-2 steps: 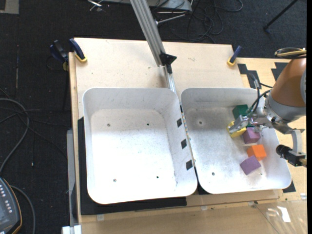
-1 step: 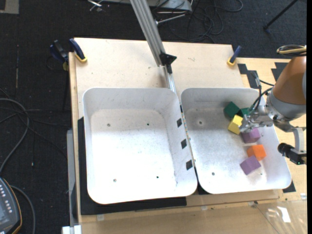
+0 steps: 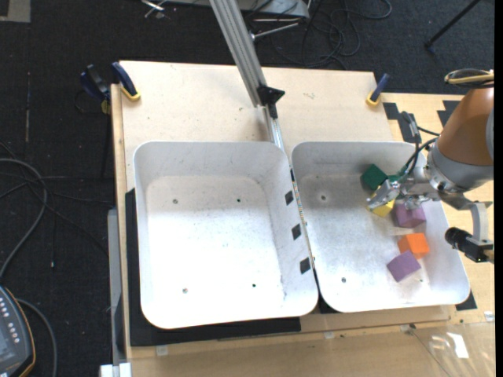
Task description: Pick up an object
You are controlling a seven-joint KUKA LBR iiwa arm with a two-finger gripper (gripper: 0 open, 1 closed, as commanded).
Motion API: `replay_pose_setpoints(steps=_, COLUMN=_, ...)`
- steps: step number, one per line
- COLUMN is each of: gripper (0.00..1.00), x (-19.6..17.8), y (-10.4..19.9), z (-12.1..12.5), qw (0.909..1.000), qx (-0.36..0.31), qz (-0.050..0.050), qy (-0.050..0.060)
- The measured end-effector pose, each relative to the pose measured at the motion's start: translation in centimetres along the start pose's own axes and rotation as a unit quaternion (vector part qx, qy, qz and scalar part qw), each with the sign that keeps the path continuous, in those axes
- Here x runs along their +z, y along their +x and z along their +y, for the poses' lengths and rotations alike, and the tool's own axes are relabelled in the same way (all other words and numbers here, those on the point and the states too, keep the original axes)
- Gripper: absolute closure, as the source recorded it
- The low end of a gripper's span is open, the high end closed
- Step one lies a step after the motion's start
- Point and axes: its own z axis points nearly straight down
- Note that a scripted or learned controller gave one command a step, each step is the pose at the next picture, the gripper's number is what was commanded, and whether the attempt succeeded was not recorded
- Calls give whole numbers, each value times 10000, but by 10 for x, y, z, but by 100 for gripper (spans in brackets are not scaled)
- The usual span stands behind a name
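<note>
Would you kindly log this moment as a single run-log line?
stage: reaching | hand: low in right bin, at green block and yellow block | nearby: two purple blocks, orange block | grip: unclear

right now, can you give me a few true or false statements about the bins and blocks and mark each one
1. All the blocks lie in the right bin. True.
2. The green block sits nearer the bench's front edge than the orange block. False: the green block is at the far end of the group, and the orange block is closer to the front.
3. The gripper is over the right bin, among the blocks. True.
4. The orange block lies in the left bin. False: it is in the right bin, just above a purple block.
5. A yellow block lies close below the gripper. True.
</note>
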Motion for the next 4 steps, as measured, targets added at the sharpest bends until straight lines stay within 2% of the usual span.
replay_pose_setpoints(steps=1, gripper=0, x=10, y=8, z=-16, qw=9999, qx=-14, qz=90, qy=96)
replay_pose_setpoints(steps=2, gripper=0, x=31, y=22, z=33, qw=9998, qx=48, qz=38, qy=200)
replay_pose_setpoints(steps=3, gripper=100, x=21, y=22, z=35, qw=9998, qx=18, qz=26, qy=183)
replay_pose_setpoints(steps=4, gripper=100, x=-2, y=-2, z=61, qw=9997, qx=29, qz=39, qy=242)
